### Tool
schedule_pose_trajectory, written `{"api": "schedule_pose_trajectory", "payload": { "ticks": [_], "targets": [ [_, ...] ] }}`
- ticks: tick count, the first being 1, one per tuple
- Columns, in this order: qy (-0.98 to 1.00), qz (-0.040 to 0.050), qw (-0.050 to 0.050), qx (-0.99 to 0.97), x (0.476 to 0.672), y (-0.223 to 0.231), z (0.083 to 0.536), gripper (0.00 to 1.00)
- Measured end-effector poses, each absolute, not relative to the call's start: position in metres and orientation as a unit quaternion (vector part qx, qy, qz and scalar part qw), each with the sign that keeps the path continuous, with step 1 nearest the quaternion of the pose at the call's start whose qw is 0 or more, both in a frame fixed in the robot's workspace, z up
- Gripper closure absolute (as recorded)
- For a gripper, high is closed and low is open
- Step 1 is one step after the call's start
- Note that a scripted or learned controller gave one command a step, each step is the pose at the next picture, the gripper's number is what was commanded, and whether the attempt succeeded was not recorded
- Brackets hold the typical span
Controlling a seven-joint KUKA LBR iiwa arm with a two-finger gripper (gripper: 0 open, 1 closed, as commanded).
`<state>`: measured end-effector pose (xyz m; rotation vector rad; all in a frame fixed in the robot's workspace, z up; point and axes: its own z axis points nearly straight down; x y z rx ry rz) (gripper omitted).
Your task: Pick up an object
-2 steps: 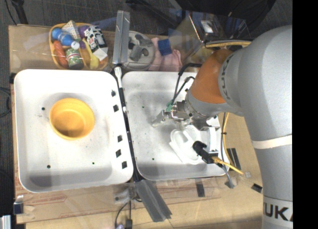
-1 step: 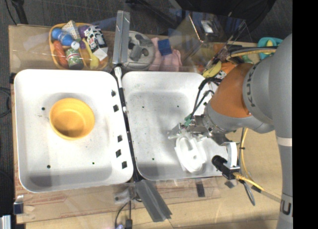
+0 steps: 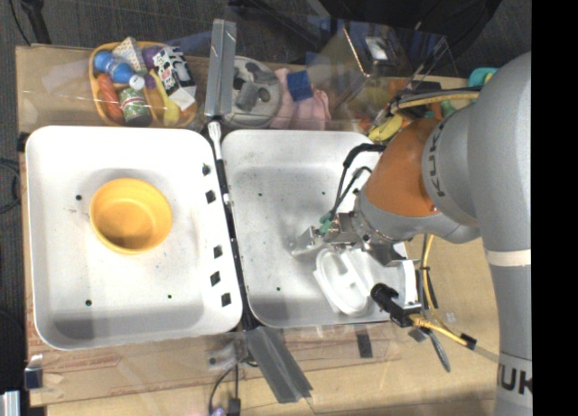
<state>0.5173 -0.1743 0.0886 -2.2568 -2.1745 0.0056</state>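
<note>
The arm [image 3: 433, 180] bends low over the right bin [image 3: 271, 180], its bulk hiding that bin's right side. The gripper [image 3: 312, 235] points left just above a white object [image 3: 341, 283] on the bin floor; whether it pinches anything I cannot tell. A yellow bowl [image 3: 132, 214] sits in the left bin [image 3: 54, 252].

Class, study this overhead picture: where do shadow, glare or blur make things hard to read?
Camera view: the yellow bowl is sharp and evenly lit; soft shadow lies along the left bin's lower edge; the white object blends into the right bin's white floor; the gripper is small and indistinct beneath the arm.
</note>
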Motion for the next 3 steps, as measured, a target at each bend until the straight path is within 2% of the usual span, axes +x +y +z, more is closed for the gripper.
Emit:
{"api": "schedule_pose_trajectory", "payload": {
  "ticks": [1, 2, 3],
  "targets": [
    [-0.681, 0.0031, 0.004, -0.732, 0.543, -0.119, 0.099, 0.00],
    [-0.679, 0.0018, 0.003, -0.734, 0.555, -0.203, 0.117, 0.00],
    [-0.724, 0.0013, 0.003, -0.690, 0.515, -0.171, 0.088, 0.00]
  ]
}}
